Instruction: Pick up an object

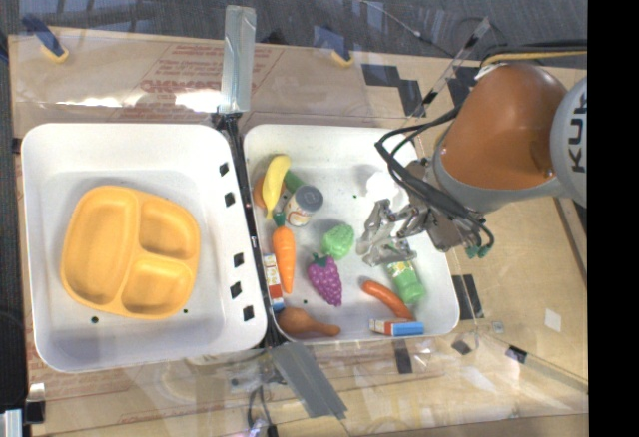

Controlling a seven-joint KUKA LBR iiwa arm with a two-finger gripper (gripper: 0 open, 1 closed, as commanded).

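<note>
The gripper (pixel 384 237) hangs near the right bin's (pixel 329 138) right wall, its open-or-closed state impossible to tell, and should centre on the green bottle (pixel 406 283) before closing.

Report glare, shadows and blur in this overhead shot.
Camera view: bright glare on the clear sheeting behind the left bin; soft shadow beneath the yellow tray; the gripper looks slightly blurred; toys like the carrot stay sharp.

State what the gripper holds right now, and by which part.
Cannot be told. The gripper sits low in the right bin just above the green bottle.
</note>
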